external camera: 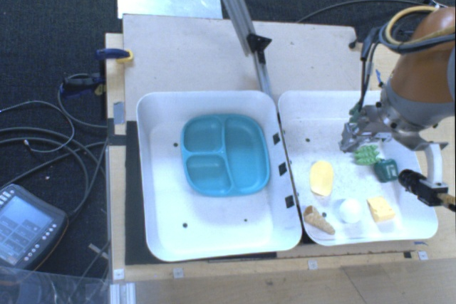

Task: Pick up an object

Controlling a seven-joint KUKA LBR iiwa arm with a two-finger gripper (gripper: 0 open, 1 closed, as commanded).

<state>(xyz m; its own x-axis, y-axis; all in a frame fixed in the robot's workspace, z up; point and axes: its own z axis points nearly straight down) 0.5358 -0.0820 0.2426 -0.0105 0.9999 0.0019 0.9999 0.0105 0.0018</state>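
Over the right bin, pincer hangs low just beside a green toy; finger spacing cannot be told. Toy lies on the bin floor, likely the pick target. Blue plate sits in left bin.

The right bin has bare floor across its upper left, while toys crowd its lower half: yellow piece, cone, white ball, yellow block, green items.
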